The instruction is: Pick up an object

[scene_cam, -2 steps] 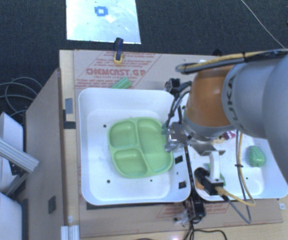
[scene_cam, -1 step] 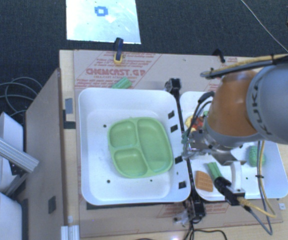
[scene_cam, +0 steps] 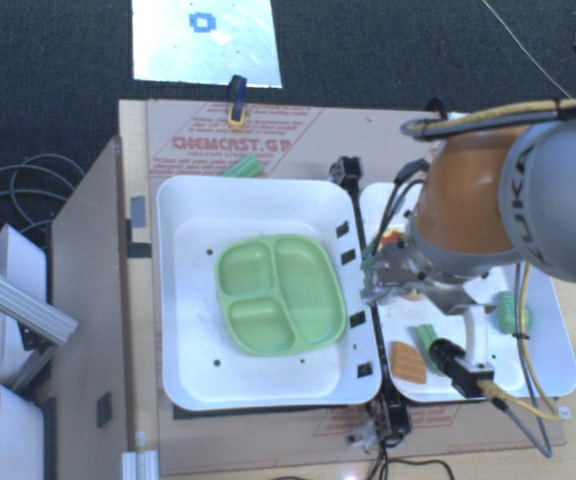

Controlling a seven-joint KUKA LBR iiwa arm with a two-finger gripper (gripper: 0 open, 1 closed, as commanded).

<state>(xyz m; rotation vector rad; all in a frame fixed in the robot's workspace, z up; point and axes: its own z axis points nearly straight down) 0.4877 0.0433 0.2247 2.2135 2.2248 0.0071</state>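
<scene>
While no object is seen lifted clear of the bench, the candidates for picking are found in the right-hand shallow white bin (scene_cam: 558, 363): a small orange-brown flat block (scene_cam: 407, 362) near its front edge, a short green stick-like piece (scene_cam: 425, 335) just beside it, a pale green lumpy item (scene_cam: 513, 313) toward the far right, and a small orange and white scrap (scene_cam: 392, 237), which is partly hidden and cannot be identified with confidence. The left-hand shallow white bin (scene_cam: 188, 218) is occupied by a light green plastic plate with three compartments (scene_cam: 280, 294), lying flat. The grey arm with the orange band (scene_cam: 488, 203) is extended over the right bin, and the gripper (scene_cam: 388, 280) is lowered near the divide between the bins, but its state cannot be told from above. The pick is therefore judged unfinished: a grasp has yet to be shown and the lift remains to be made.
</scene>
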